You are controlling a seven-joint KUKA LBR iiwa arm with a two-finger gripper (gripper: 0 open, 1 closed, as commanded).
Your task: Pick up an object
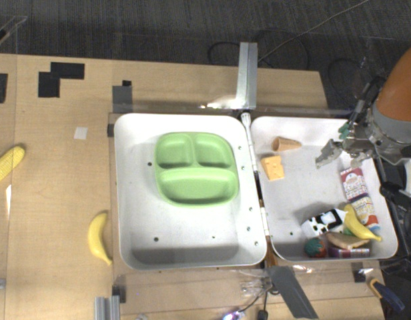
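Note:
My gripper (333,151) hangs over the upper right part of the right bin (295,199), its grey fingers spread open with nothing between them. Left of it lie an ice-cream cone (285,144) and a yellow cheese wedge (274,168). Below it, along the bin's right side, a red and white carton (354,183) lies flat. In the bin's lower right corner sit a yellow banana (358,225), a black and white toy (323,223), a green ball (314,247) and a red and purple marker (349,250).
The left bin (135,199) holds a green divided plate (195,167). Outside the bins, a toy banana (99,237) and a corn cob (7,165) lie on the wooden bench. A metal post (247,75) stands behind the bins.

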